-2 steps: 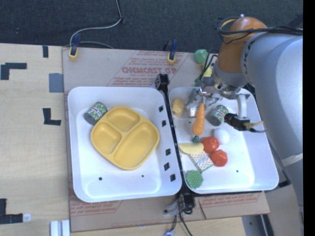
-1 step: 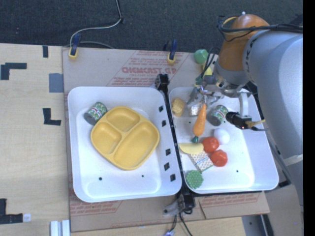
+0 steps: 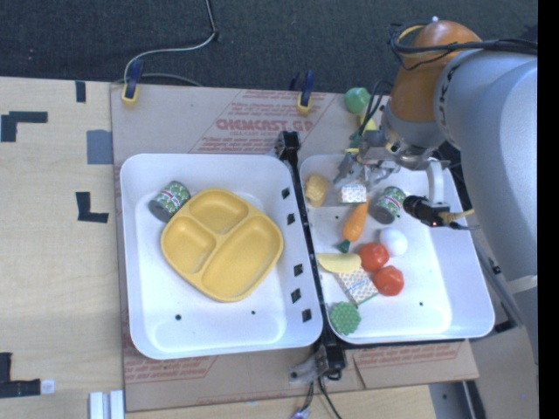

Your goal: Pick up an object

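My gripper (image 3: 361,175) hangs over the back part of the right bin (image 3: 454,308), reaching in from the right. Just below it lies a small silvery packet (image 3: 353,193). I cannot make out anything held in it. Close by are an orange carrot (image 3: 355,222), a green-labelled can (image 3: 388,203) and a pale yellow lump (image 3: 315,189). Further forward lie a white egg (image 3: 394,242), two red tomatoes (image 3: 374,256), a banana (image 3: 337,262), a patterned packet (image 3: 358,285) and a green broccoli (image 3: 344,318).
The left bin (image 3: 218,326) holds a yellow divided plate (image 3: 222,243) and a second green can (image 3: 169,200). A green ball (image 3: 356,99) sits behind the right bin on the cardboard. Black clips line the wall between the bins (image 3: 295,234).
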Motion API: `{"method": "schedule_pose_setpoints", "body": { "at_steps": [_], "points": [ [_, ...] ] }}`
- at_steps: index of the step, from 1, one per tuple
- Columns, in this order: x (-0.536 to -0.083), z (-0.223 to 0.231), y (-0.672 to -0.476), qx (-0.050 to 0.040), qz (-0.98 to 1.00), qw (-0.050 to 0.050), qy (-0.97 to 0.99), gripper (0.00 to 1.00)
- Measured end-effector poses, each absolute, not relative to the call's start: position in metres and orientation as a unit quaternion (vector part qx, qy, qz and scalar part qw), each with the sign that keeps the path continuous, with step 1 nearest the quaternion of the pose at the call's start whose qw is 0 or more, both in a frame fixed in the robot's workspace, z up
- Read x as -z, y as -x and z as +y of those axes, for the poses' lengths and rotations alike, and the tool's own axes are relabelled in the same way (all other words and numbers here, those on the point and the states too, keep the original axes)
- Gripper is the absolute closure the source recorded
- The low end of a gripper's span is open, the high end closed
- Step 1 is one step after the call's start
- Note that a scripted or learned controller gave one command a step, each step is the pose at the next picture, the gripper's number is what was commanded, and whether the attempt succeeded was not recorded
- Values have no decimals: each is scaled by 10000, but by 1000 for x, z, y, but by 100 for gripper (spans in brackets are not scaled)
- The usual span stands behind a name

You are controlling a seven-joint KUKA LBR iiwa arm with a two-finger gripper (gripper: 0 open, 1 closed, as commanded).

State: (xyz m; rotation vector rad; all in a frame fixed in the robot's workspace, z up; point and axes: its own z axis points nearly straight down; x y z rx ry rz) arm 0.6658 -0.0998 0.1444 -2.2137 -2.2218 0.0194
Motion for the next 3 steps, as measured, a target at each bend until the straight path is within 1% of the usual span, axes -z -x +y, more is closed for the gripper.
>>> {"method": "schedule_pose_setpoints", "body": {
  "at_steps": [2,3],
  "points": [
    [-163,-99,-666,-70,-7086,33,7056,100],
    [-184,0,-652,2,-7083,10,7059,100]
  ]
}}
